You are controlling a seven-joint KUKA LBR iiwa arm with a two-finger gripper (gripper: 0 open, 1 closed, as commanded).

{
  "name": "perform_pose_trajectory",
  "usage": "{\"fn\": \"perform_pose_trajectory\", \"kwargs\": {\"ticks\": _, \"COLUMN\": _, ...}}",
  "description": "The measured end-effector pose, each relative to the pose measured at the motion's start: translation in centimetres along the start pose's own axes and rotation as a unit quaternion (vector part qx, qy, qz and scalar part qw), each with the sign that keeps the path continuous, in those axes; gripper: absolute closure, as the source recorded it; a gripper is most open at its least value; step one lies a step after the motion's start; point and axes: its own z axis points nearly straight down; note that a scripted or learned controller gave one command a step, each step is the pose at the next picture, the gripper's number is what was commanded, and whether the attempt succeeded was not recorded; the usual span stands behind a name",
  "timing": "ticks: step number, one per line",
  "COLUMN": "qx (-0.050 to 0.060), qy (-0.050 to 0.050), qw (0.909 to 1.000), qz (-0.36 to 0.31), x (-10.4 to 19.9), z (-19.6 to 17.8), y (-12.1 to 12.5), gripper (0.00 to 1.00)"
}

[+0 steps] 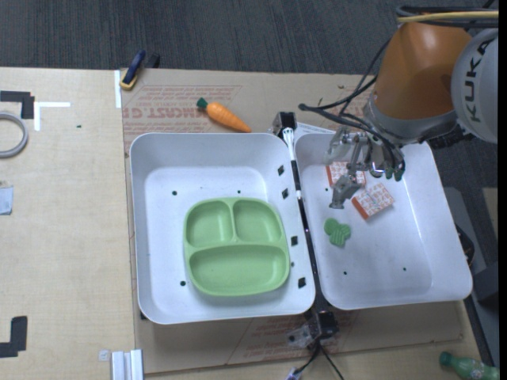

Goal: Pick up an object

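My claw [348, 182] hangs over the right bin [444, 283], by a red-white box [372, 202] (green bit [338, 233] just below). Fingers: can't tell if open or closed. Nothing visibly btw them.

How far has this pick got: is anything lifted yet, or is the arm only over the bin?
Done: the hand is down in the right bin, over the red-and-white packets. In hand: nothing visibly between its fingers; the packets and the green piece lie on the bin floor. Left: closing on one and lifting it. The green tray sits in the left bin, untouched.
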Motion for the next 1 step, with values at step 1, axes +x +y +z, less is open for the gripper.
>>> {"fn": "perform_pose_trajectory", "kwargs": {"ticks": 1, "qx": 0.000, "qy": 0.000, "qw": 0.9984, "qz": -0.057, "x": -2.43, "z": 8.23, "y": -5.25, "gripper": 0.00}}
